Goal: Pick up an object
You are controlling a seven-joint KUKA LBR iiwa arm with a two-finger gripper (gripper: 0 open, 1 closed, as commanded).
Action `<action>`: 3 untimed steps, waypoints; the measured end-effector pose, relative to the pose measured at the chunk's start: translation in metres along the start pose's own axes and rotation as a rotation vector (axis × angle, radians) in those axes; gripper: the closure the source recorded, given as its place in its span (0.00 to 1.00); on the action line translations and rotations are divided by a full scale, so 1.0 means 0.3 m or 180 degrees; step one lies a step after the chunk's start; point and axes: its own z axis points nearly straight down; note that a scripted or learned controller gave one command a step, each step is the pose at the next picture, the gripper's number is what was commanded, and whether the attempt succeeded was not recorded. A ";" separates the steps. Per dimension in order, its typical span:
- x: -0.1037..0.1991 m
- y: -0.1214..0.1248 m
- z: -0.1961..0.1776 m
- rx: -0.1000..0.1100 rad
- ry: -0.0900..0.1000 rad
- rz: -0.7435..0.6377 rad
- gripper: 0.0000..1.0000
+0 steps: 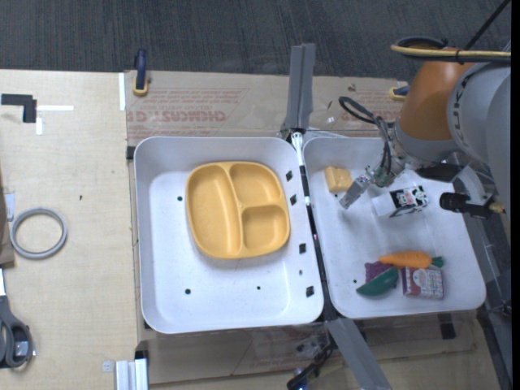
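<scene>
In the right bin (455, 299), a pale yellow block (336, 178) lies near the back left corner. An orange carrot with a green top (406, 259) lies near the front, and just in front of it are a dark green and magenta piece (379, 281) and a small pink carton (424, 283). My gripper (358, 188) hangs low over the back of this bin, just right of the yellow block. Whether it touches the block cannot be told, and nothing is seen held in it.
The left bin (162, 299) holds a yellow divided plate (237, 208). A grey divider (301, 88) stands between the bins at the back. On the bench to the left lie a grey tape ring (36, 232) and scissors (15, 341). The arm's orange band (429, 96) looms over the back right.
</scene>
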 end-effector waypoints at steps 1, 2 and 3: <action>-0.002 0.115 0.027 0.0002 0.0000 -0.0304 0.00; 0.001 0.111 -0.002 0.0029 0.0016 -0.0313 1.00; 0.000 0.118 -0.006 0.0010 0.0001 -0.0315 0.00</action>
